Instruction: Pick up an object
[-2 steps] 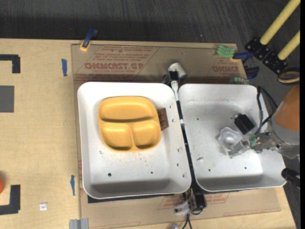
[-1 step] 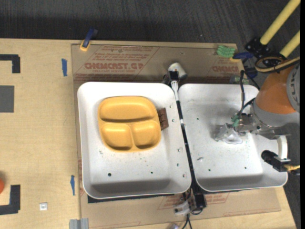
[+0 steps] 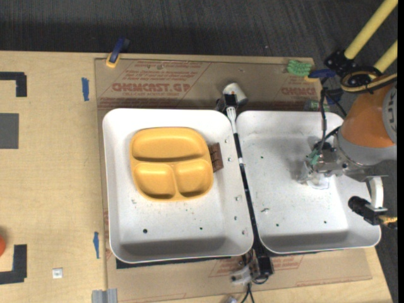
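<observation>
Yellow tray point(image 3: 171, 163) left bin; arm point(image 3: 369, 137) right.

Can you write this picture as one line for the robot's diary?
arm: over right bin | end effector: low near bin floor | yellow divided tray: left bin | grasp: unclear

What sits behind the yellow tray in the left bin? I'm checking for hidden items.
A small brown object pokes out at the yellow tray's right edge. Anything under the tray is covered.

Your tan table point(image 3: 50, 188), brown board point(image 3: 189, 84) at frame centre, two white bins point(image 3: 120, 232) side by side on it, black tape marks point(image 3: 16, 84) far left.
</observation>
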Controlling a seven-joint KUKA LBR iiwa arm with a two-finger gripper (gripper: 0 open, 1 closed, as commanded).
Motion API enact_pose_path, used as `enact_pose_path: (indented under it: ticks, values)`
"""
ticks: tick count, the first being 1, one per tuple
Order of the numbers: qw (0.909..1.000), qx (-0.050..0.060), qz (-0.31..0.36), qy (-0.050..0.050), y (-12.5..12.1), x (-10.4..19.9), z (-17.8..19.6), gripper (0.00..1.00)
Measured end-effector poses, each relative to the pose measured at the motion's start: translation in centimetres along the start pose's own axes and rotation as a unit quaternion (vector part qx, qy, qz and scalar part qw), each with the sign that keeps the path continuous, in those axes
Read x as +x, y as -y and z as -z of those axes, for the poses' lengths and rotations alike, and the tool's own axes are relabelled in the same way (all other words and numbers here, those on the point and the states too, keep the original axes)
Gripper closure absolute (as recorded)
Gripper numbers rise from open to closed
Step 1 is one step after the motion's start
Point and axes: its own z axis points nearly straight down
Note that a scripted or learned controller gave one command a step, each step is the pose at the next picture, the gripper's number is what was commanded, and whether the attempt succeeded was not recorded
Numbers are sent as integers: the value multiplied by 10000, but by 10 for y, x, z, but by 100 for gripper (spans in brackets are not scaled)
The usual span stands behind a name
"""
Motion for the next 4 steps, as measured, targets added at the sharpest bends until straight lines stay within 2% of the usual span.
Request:
enact_pose_path:
  ticks: [1,2,3,4]
  values:
    - [10000,4,-2,-2,0,0,0,0]
    - [9835,25,1808,-11,5,-1,-11,0]
    - [9457,5,3249,-2,-16,27,-10,0]
    - [9505,10,3108,0,-46,4,55,0]
